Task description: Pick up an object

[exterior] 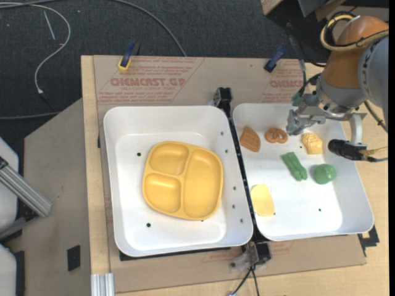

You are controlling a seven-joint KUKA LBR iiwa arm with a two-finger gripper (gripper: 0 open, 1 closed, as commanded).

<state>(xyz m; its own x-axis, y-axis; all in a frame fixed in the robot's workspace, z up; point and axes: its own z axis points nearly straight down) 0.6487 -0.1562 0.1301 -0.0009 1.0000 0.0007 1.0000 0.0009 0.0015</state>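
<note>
Gripper (295, 126) is hovering at the far side of the right bin (345, 221), finger spread impossible to tell, with the pretzel (276, 135) sitting just to its left and slightly nearer, long axis running left-right.

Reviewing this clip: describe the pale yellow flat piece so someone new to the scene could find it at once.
Start at the right white bin, the one without the yellow divided plate. Look along its left wall, toward the near edge: the pale yellow flat piece lies there alone. Its neighbours, the green pieces and orange-brown ones, cluster farther back.
</note>
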